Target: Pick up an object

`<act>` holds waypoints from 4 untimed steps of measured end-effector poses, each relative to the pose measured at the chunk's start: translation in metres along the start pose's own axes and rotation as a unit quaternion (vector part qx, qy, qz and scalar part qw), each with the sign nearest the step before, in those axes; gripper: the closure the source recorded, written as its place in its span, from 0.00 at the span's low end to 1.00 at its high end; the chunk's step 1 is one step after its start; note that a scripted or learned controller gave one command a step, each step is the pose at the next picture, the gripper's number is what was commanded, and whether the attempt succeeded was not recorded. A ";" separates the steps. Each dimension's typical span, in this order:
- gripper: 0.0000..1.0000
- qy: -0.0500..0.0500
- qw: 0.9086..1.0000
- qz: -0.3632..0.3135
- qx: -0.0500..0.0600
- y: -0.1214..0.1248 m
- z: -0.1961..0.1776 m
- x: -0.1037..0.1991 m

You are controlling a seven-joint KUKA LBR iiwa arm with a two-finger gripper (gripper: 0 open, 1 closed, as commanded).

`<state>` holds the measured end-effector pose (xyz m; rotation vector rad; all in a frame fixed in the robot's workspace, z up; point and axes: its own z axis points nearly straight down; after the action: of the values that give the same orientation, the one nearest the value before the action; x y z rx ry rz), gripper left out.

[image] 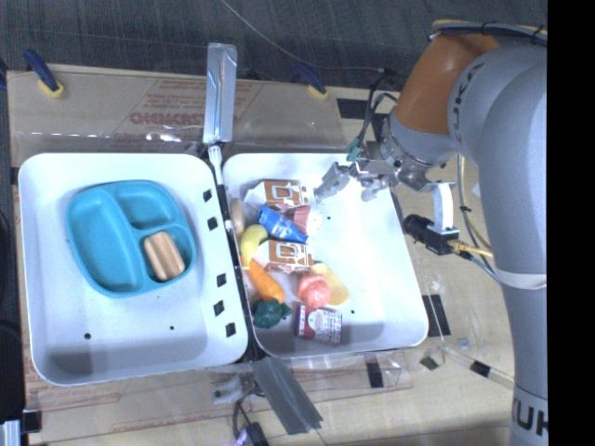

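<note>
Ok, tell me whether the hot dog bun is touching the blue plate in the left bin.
Touching. The camera view shows the bun lying inside the lower right compartment of the blue plate, resting on its floor.

The arm point(507, 156) is seen as a thick, smooth cylinder of pale grey, with rounded segments. Above the wrist a wide orange band point(437, 86) is fitted, glossy and dome-shaped. Below the band a darker metal wrist section is carried, crowded with small brackets and fittings, and a thin green-tinted cable is looped beside it. The gripper point(353, 182) is made of bare silvery metal with two slender fingers point(330, 182). Part of a dark lettered marking is visible on the grey casing near the lower right corner of the view.
</note>
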<state>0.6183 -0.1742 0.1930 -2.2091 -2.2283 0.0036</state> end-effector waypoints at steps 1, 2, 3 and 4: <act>0.00 0.000 0.997 -0.071 -0.002 0.040 0.068 0.043; 0.00 -0.002 0.981 -0.194 -0.004 0.008 0.098 0.074; 0.00 -0.001 0.981 -0.193 -0.001 -0.030 0.101 0.050; 0.00 -0.002 0.997 -0.075 -0.004 -0.001 0.019 0.035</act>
<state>0.6168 -0.1391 0.1746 -2.0403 -2.3935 -0.0008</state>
